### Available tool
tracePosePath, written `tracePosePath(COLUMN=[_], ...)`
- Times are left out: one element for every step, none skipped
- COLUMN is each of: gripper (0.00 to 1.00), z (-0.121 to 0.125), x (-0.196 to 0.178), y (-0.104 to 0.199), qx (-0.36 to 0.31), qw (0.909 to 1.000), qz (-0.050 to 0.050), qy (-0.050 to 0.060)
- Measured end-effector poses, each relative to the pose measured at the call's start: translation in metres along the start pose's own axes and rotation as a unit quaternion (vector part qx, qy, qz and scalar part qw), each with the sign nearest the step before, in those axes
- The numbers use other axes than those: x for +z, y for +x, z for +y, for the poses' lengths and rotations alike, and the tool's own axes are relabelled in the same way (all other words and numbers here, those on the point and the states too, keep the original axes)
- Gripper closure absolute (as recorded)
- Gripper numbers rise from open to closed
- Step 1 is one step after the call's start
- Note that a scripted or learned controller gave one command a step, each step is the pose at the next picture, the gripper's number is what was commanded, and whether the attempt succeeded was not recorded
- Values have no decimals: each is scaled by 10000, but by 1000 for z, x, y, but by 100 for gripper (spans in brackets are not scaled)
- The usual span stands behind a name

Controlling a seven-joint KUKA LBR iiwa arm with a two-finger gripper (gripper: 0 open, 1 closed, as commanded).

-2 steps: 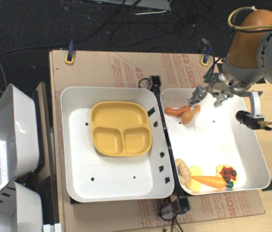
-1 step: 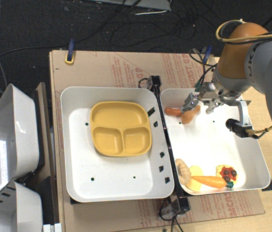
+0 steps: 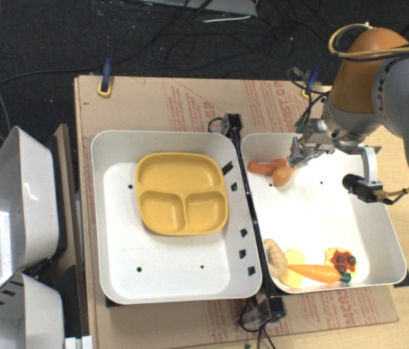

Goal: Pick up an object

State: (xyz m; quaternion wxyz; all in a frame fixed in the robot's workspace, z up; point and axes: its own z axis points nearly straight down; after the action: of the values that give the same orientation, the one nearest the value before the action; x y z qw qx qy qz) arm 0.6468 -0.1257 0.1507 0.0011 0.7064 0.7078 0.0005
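Observation:
My gripper (image 3: 296, 158) hangs over the far left part of the right bin (image 3: 375, 217), its tips just right of an orange sausage-shaped piece (image 3: 264, 168) and a small round orange piece (image 3: 282, 176). The fingers look closed together with nothing visible between them. Along the right bin's near edge lie a carrot (image 3: 314, 272), a beige pastry-like piece (image 3: 275, 257) and a yellow slice with red berries (image 3: 341, 259). A yellow divided plate (image 3: 182, 193) rests in the left bin (image 3: 117, 260).
A black divider strip (image 3: 246, 195) runs between the two bins. Cables and a black connector (image 3: 357, 185) hang from the wrist over the right bin. White tubs (image 3: 11, 217) stand off the bench to the left. A yellow clamp (image 3: 104, 86) sits at the far left corner.

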Motion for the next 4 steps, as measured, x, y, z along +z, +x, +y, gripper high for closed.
tracePosePath(gripper=[100, 100, 100, 100], z=[8, 10, -5, -30], x=[-48, -96, -90, -81], y=[6, 6, 59, 98], qx=[-9, -6, -26, -23], qw=[10000, 10000, 10000, 10000], qz=[0, -3, 14, 11], qy=[-21, -26, 16, 24])
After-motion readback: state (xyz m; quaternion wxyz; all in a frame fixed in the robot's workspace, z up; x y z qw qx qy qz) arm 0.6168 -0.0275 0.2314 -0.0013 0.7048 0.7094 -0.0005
